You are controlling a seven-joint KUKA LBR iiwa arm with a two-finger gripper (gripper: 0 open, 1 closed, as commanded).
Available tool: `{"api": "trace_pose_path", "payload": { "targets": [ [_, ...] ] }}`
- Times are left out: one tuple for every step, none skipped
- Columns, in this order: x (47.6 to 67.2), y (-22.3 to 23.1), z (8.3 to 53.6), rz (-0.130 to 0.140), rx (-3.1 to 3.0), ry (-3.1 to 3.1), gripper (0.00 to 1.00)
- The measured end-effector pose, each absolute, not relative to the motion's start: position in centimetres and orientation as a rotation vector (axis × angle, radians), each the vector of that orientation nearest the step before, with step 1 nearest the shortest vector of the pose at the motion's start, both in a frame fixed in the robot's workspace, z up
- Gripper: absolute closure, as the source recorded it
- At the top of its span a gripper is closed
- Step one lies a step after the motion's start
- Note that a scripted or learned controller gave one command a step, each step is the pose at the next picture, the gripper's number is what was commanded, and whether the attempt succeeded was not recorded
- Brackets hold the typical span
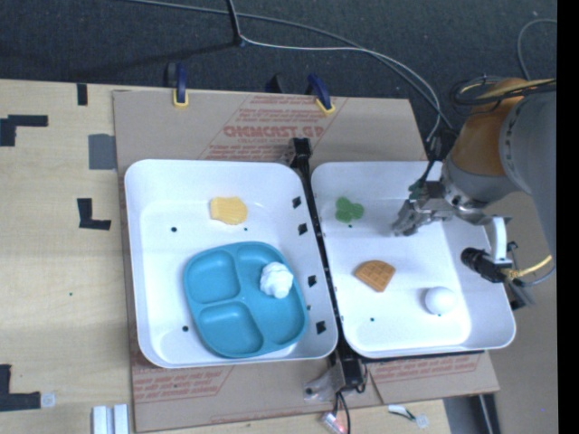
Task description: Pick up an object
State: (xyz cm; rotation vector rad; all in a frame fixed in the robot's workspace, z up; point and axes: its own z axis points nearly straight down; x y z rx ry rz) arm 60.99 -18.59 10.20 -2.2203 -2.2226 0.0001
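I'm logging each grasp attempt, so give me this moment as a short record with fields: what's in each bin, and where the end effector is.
left bin: yellow piece near the back; blue divided plate at the front, with a white lump on its right compartment
right bin: green piece back left; orange waffle-like piece in the middle; white ball front right
end effector: over the right bin's back part, right of the green piece, nothing seen between its fingers
arm: grey, orange band, entering from the right
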Motion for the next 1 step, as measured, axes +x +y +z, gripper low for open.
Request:
{"api": "trace_pose_path", "payload": {
  "targets": [
    [61.39, -18.5, 16.47, -0.004, -2.224, -2.225, 1.0]
  ]
}}
